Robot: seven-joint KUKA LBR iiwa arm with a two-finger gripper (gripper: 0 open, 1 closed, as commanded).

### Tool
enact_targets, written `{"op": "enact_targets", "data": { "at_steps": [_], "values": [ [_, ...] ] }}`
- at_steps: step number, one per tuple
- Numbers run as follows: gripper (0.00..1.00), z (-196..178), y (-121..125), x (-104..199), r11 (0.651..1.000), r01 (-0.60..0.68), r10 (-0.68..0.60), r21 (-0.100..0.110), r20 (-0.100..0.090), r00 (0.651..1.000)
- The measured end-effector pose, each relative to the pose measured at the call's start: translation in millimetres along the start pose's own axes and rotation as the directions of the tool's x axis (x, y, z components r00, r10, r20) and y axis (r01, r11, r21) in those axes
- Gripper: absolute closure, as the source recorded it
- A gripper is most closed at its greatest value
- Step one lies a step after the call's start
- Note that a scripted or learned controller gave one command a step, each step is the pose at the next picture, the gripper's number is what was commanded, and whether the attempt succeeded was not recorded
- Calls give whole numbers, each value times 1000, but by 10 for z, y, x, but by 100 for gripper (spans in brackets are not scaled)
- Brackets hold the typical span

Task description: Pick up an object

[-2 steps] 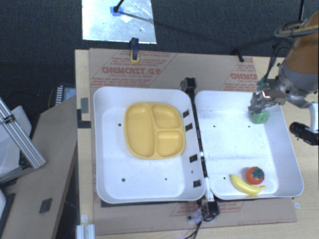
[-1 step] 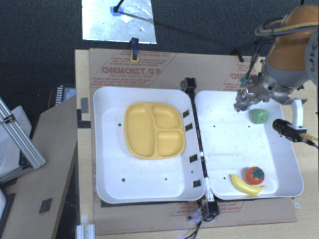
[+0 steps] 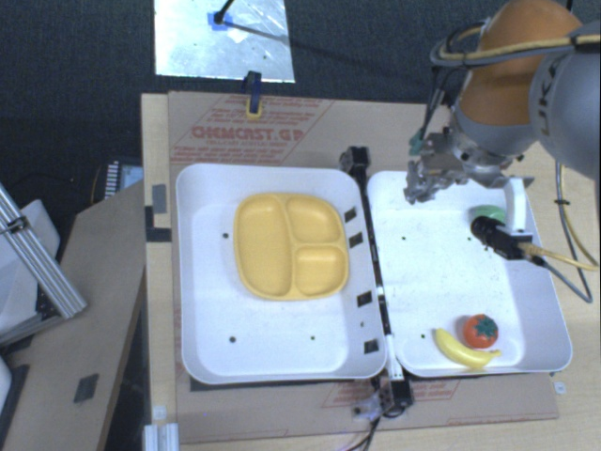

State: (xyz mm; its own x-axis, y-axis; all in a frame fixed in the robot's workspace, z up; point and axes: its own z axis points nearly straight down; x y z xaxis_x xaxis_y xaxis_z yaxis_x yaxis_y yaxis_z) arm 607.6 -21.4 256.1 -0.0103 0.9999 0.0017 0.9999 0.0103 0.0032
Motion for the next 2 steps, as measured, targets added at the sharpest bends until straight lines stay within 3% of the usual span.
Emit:
{"op": "enact_targets", "data": {
  "at_steps": [2],
  "values": [
    [100,192,146,952,1000,-1,1,1,0,1000]
  ]
}}
